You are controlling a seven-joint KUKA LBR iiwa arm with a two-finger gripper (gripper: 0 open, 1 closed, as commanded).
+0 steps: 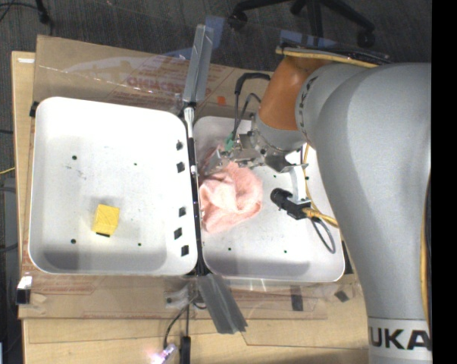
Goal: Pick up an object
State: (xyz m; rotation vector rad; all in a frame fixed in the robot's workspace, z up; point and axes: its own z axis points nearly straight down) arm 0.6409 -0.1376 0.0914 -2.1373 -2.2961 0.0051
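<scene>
Block (106,219) in left bin (61,120), cloth (228,196) in right bin (289,260), beside its left wall

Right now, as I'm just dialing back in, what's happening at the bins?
The arm is reaching over the right bin, with its hand down at the upper edge of a crumpled pink cloth. The cloth lies on that bin's floor, close to the divider between the bins. From this angle I cannot tell whether the hand has any grip on it. A small yellow block sits in the left bin, well away from the arm.
</scene>
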